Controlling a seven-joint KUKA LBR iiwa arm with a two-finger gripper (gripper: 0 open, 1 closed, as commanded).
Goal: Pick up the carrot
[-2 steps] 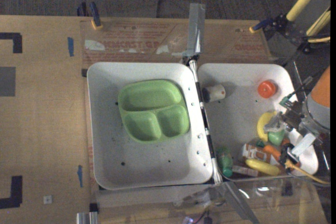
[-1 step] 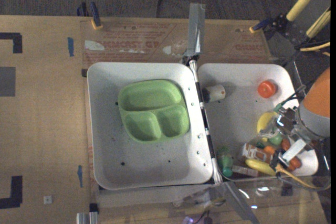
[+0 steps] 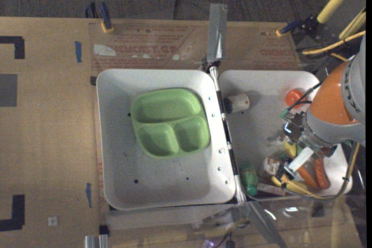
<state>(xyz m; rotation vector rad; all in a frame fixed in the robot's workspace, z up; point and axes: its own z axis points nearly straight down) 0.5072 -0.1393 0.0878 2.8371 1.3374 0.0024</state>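
Observation:
The carrot (image 3: pixel 321 173) is a short orange stick lying near the front right corner of the right bin (image 3: pixel 261 81), beside a second orange piece (image 3: pixel 308 178). My gripper (image 3: pixel 289 135) hangs over the right half of that bin, just left of and behind the carrot, among a cluster of small items. The wrist and its bracket cover part of that cluster. Nothing shows between the gripper and the carrot that looks like contact.
The left bin (image 3: pixel 116 183) holds a green divided plate (image 3: pixel 170 122). In the right bin lie a tan cylinder (image 3: pixel 236 103) at the back left, a round orange thing (image 3: pixel 293 95) at the back, a green item (image 3: pixel 250 180) at the front left and a yellow strip (image 3: pixel 297 187).

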